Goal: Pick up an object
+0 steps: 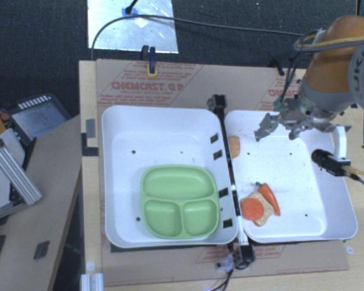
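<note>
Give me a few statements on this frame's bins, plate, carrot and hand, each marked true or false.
1. The green plate lies in the left bin. True.
2. The carrot lies on the plate. False: it lies in the right bin, near its front.
3. The hand is over the right bin. True.
4. The plate has two compartments. False: it has three, one long and two smaller.
5. The hand touches the carrot. False: they are apart, with the hand over the far part of the bin.
</note>
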Controlling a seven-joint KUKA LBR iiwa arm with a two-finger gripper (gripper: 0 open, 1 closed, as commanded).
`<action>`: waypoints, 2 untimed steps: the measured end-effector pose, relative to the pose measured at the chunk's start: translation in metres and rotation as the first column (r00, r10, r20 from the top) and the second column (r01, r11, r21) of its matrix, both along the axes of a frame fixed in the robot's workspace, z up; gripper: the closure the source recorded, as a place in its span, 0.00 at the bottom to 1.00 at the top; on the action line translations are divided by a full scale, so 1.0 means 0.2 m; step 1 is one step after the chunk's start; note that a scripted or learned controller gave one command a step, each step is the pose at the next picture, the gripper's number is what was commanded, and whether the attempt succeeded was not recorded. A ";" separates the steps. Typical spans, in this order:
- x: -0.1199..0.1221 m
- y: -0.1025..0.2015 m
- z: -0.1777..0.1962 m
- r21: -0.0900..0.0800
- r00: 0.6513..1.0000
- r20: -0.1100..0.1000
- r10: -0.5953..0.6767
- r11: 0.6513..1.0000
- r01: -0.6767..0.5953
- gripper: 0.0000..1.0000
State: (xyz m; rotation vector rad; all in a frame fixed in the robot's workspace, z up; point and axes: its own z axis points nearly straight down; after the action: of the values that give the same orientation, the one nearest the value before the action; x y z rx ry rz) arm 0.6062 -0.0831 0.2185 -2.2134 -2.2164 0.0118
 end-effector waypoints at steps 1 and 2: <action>0.01 0.00 0.04 -0.001 1.000 0.013 0.002 1.000 -0.002 0.00; 0.03 0.00 -0.17 -0.001 1.000 0.010 0.000 1.000 0.000 0.00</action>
State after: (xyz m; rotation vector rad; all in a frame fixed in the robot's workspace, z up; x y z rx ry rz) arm 0.6126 -0.0838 0.1837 -2.2185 -2.2222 0.0021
